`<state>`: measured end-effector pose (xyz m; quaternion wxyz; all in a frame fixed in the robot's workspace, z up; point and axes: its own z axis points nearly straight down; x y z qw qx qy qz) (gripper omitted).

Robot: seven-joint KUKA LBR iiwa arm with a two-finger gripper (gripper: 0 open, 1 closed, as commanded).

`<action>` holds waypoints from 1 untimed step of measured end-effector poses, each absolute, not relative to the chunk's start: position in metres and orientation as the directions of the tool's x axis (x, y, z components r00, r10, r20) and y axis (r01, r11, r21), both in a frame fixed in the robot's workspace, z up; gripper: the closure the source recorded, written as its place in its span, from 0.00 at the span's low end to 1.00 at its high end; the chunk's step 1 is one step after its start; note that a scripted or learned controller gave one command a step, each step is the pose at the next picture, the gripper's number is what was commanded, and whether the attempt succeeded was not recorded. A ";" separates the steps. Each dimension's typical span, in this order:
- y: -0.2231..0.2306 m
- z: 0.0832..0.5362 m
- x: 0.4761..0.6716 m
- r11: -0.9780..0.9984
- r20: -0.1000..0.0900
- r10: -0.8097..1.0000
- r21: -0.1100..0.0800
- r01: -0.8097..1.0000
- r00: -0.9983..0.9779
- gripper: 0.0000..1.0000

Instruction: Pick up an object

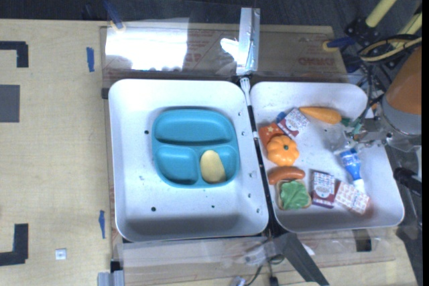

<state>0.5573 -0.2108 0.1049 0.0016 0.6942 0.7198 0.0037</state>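
Pincer [354, 136] hangs low at the right bin's [392, 211] right side, and I cannot tell how it is set. The blue tube [351, 165] lies just below it in view, long axis running toward the bin's near edge.

Left bin [127, 144]: shallow white plastic, beside the right bin [385, 204]
Bench [47, 164]: pale wood, 4 black corner marks
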 end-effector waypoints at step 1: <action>-0.221 0.107 0.479 0.070 -0.001 0.998 0.001 0.998 -0.070 1.00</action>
